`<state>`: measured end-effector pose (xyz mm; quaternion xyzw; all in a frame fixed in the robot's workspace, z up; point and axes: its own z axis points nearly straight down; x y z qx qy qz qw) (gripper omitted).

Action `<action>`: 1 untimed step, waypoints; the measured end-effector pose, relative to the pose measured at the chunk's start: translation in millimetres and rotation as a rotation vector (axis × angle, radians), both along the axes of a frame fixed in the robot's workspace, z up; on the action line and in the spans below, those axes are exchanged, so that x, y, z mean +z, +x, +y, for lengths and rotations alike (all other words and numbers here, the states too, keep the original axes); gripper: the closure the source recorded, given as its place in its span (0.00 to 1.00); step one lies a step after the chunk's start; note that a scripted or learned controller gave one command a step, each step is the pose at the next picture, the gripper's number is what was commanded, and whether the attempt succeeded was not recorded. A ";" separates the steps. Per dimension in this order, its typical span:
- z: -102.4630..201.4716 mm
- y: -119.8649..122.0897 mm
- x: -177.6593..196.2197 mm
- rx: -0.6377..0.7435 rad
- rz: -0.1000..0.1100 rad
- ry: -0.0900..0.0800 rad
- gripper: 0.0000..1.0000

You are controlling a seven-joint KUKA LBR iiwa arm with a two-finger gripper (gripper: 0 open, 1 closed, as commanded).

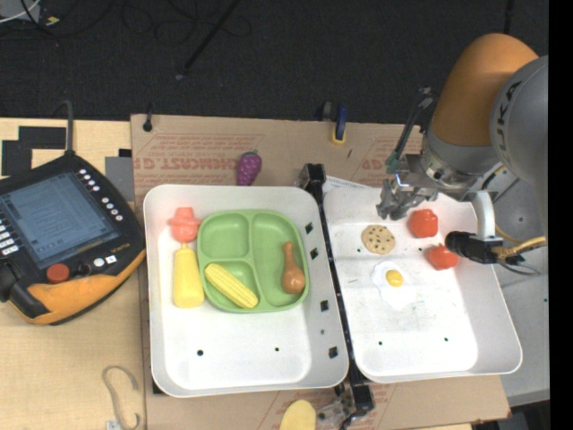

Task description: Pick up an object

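My gripper (392, 208) hangs over the back left part of the right bin (448, 352). Just in front of it lies a round chocolate-chip cookie (378, 238). A red toy block (423, 222) sits right beside the gripper on its right, and a second red piece (441, 257) lies a little nearer the front. A fried egg toy (392, 279) rests on the bin floor in front of the cookie. I see nothing held in the gripper.
The left bin (233, 348) holds a green divided plate (252, 231) with a corn cob (231, 285) and a drumstick (293, 270), plus a yellow bottle (186, 276) and a pink toy (183, 224). A teach pendant (58, 231) lies far left. A purple grape toy (249, 167) sits behind the bins.
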<state>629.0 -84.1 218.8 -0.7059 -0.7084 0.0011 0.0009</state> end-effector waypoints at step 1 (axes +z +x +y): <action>2.7 -4.0 -1.3 -0.003 0.000 0.001 1.00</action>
